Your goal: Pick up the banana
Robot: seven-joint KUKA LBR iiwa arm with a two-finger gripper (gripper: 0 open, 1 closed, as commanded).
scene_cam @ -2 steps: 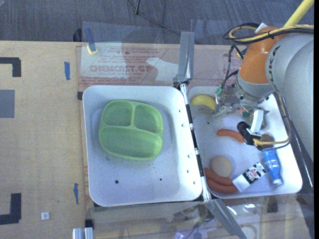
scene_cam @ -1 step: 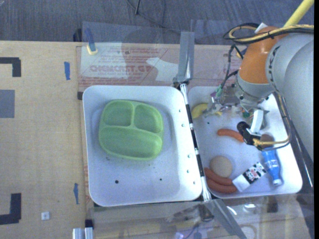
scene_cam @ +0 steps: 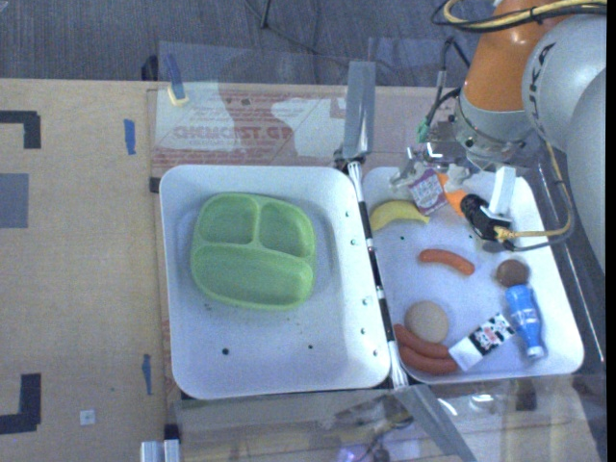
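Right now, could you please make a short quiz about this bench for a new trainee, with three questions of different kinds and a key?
1. True or false: the banana lies in the same bin as the green plate.
2. Which lies nearest the banana? A) blue bottle B) orange sausage C) round bun
3. Fill in: the green plate has ___ compartments.

Key: 1 false, it lies in the right bin; 2 B; 3 three.

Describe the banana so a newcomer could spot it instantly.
Look in the right bin, at its far left corner next to the divider between the two bins. The banana lies there, just left of the hand. It is the only yellow, curved item; the nearby sausages are orange-red.
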